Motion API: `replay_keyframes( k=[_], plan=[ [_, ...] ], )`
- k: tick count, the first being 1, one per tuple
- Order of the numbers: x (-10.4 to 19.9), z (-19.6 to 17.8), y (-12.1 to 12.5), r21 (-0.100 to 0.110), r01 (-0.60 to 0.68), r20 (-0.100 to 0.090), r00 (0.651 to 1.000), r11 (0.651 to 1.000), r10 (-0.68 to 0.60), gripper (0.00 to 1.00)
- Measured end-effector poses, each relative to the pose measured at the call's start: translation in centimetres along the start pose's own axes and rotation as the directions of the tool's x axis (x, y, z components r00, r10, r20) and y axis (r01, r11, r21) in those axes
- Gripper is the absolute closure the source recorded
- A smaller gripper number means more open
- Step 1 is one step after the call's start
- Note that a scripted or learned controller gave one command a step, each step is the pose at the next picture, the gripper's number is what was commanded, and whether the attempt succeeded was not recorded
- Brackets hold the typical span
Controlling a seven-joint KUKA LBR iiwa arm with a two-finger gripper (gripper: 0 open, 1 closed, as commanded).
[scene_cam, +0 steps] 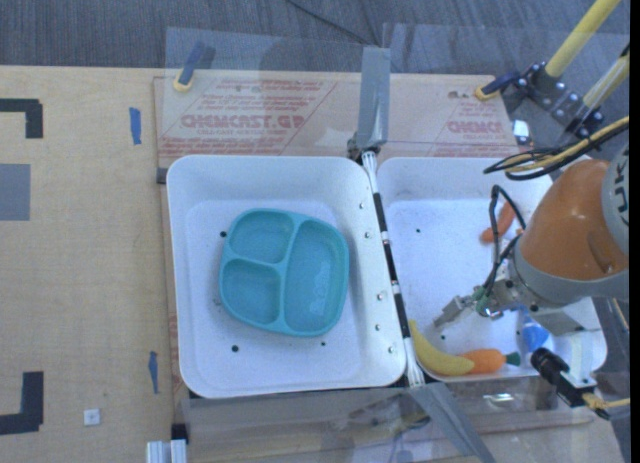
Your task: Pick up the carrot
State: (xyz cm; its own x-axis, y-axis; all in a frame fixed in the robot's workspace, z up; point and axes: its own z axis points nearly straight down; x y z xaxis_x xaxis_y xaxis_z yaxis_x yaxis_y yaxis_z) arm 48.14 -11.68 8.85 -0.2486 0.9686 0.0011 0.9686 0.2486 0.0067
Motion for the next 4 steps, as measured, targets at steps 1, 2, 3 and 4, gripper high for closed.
replay_keyframes(
  k=[1,2,3,4],
  plan=[
    [-2.7,-2.3,-0.8,0.004,0.359,0.003,0.933,0.933,-0.359,0.00],
    [-5.0,-8.2,-1.4,0.004,0.105,0.004,0.994,0.994,-0.105,0.00],
    [-1.5,-12.8,0.8,0.004,0.117,0.002,0.993,0.993,-0.117,0.00],
    [0.8,-5.5,0.1,0.006,0.263,-0.001,0.965,0.965,-0.263,0.00]
  ],
)
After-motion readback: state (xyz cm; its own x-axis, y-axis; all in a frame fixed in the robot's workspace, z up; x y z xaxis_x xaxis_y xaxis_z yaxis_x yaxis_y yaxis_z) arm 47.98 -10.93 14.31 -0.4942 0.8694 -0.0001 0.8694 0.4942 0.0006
